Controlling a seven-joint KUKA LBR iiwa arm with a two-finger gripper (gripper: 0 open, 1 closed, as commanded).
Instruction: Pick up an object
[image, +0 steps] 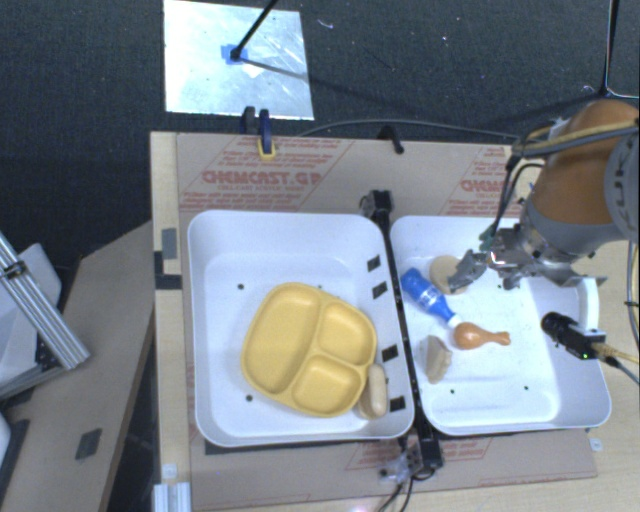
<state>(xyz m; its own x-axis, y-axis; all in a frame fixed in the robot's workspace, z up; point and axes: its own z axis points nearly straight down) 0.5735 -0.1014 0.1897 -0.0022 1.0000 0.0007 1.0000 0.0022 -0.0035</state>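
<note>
The left bin (215, 300) holds a yellow divided tray (310, 347). In the right bin (570, 400) lie a blue bottle (427, 296) and an orange drumstick (480, 337). The gripper (487, 270) hovers above them, fingers spread wide, holding nothing.

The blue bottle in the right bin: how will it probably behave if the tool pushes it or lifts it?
The blue bottle lies on its side and looks rounded, so a push would probably make it roll. Its surface looks smooth, perhaps slippery in a pinch. It seems small and probably light. The orange drumstick-shaped toy lies close by, so a rolling bottle may bump it.
</note>
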